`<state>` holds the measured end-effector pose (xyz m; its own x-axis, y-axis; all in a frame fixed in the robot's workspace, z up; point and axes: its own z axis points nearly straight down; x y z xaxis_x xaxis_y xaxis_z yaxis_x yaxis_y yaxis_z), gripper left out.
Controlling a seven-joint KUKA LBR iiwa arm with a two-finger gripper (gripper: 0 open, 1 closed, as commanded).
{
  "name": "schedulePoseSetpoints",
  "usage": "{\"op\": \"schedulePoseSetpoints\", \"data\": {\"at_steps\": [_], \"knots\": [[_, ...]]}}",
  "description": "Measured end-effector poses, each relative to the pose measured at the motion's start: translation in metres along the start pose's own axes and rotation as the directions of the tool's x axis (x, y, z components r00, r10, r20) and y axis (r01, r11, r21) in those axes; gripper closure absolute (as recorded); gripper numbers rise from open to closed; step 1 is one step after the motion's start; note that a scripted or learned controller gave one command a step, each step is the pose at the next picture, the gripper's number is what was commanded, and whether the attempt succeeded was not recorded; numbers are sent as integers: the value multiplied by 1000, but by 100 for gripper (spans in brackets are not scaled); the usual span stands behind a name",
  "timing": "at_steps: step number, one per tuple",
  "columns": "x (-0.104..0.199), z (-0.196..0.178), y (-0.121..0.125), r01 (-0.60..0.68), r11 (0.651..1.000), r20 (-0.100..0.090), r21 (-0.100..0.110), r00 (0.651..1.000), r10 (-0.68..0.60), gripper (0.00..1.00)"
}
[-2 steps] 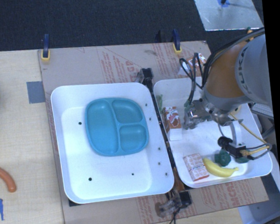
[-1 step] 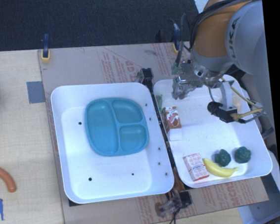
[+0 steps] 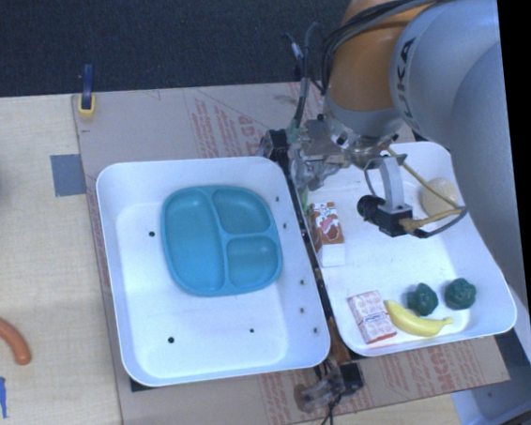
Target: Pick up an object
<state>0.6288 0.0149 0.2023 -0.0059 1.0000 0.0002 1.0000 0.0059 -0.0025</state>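
Packet [image 3: 327, 222], small brown-and-white, flat in right bin [image 3: 483, 259] near left wall just below hand [image 3: 316, 175]; looks light, thin, crinkly, best pinched across short edges; hand's opening can't tell.

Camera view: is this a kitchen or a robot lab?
Probably a robot lab, not a kitchen. A grey arm reaches over two white bins on a cardboard-covered bench, and the banana and sausage look like toys.
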Motion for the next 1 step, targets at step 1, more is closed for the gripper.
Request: {"op": "schedulePoseSetpoints", "data": {"at_steps": [1], "knots": [[23, -6, -8, 1, 1000, 0, 2, 1000, -1, 100]]}}
